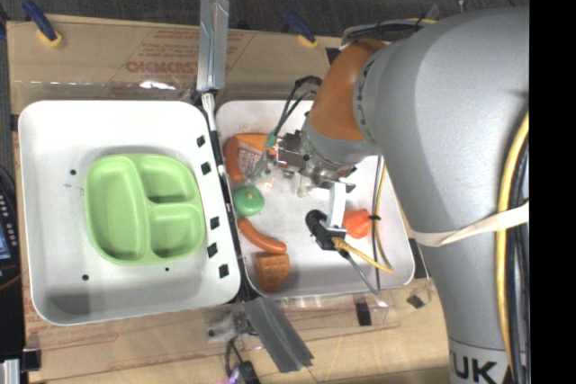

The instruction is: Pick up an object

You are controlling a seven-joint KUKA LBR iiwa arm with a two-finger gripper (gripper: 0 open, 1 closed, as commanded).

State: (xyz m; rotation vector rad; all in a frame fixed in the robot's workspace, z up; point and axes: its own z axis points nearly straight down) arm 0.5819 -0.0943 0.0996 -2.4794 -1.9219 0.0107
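The right bin (396, 261) holds several small items. An orange packet-like object (247, 154) lies at its left side. Below that come a green round piece (249, 200), a red-brown sausage (262, 237) and a brown loaf-shaped piece (272, 268). A small orange-red object (359, 223) lies further right. My gripper (304, 165) hangs low over the middle of this bin, just right of the orange packet, under the orange wrist band (337, 103). The arm's bulk hides the bin's right part.
The left bin (45, 193) carries a green divided plate (144, 207). A raised divider with black clips (213, 193) separates the two bins. Yellow and black cables (364, 256) trail from the gripper across the right bin's lower right.
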